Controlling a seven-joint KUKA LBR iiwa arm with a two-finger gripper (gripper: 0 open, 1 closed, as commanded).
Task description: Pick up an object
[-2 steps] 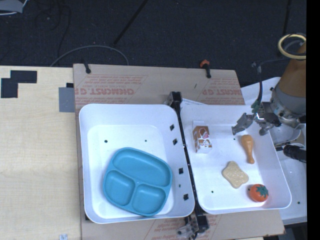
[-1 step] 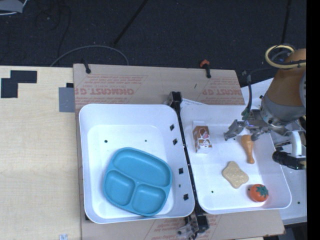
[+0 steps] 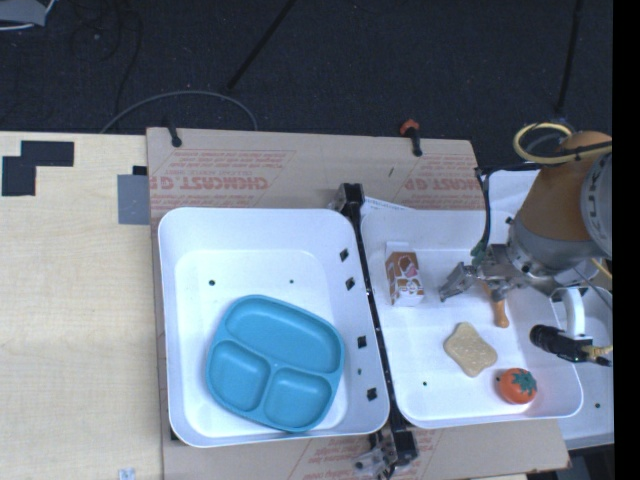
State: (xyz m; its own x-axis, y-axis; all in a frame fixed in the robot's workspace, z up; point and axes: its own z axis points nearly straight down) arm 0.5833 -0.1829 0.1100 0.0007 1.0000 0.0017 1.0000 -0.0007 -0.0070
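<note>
My gripper [image 3: 472,284] hangs low over the upper middle of the right bin [image 3: 430,408], its grey fingers spread open with nothing between them. A small brown and white carton [image 3: 403,276] stands just to its left, apart from the fingers. Just below the gripper is a short orange stick-shaped piece [image 3: 500,314]. A tan slice of toy bread [image 3: 469,349] lies nearer the front. A red-orange tomato with a green top [image 3: 516,386] sits in the front right corner.
The left bin [image 3: 190,238] holds a blue divided plate [image 3: 274,362]. A black divider bar [image 3: 362,298] runs between the two bins. The arm's orange band [image 3: 555,203] rises at the right over the bin's far edge.
</note>
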